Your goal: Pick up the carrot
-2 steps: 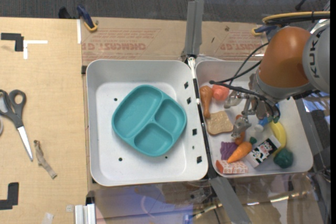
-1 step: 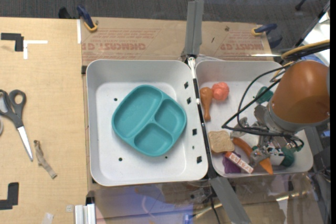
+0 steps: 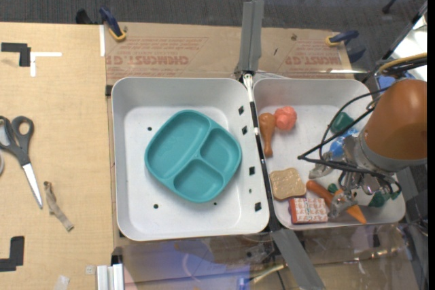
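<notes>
The carrot [image 3: 319, 189] is orange and lies slantwise near the front of the right bin [image 3: 312, 97]. Its thick end points left and its tip [image 3: 357, 216] pokes out at the lower right. My gripper [image 3: 345, 197] hangs straight down over the carrot's middle and hides that part. The arm's orange band [image 3: 404, 122] sits above it at the bin's right side. From this angle I cannot make out whether the carrot is gripped.
In the right bin lie a drumstick [image 3: 267, 130], a pink piece [image 3: 286, 117], a toast slice [image 3: 287, 182] and a red packet [image 3: 308, 210] just left of the carrot. The left bin [image 3: 129, 146] holds a teal divided plate [image 3: 194, 156]. Scissors [image 3: 20, 146] lie on the bench.
</notes>
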Robot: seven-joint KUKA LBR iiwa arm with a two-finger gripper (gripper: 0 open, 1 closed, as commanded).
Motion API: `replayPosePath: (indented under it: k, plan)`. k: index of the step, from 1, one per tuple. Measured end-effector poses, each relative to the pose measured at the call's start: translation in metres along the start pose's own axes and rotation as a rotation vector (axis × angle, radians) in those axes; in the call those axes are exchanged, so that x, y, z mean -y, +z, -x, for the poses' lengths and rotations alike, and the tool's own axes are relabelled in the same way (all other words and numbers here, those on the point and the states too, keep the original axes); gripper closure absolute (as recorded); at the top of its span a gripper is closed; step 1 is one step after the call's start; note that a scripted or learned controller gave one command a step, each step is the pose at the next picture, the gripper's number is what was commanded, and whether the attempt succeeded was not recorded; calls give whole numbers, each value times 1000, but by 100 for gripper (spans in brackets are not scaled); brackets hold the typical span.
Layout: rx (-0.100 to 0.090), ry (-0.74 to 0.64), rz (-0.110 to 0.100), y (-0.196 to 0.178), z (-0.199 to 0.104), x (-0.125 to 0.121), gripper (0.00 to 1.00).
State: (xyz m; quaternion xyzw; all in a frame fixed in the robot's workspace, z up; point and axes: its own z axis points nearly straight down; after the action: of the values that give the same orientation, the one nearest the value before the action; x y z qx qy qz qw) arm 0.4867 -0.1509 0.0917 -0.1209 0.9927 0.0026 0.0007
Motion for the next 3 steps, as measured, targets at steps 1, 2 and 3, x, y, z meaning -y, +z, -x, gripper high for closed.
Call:
replayPosePath:
  k: [1,2,3]
  plan:
    - [2,-215,-5,-1,-15,62,0]
    - [5,-217,-5,-11,-13,61,100]
    - [9,-217,-6,-20,-11,60,100]
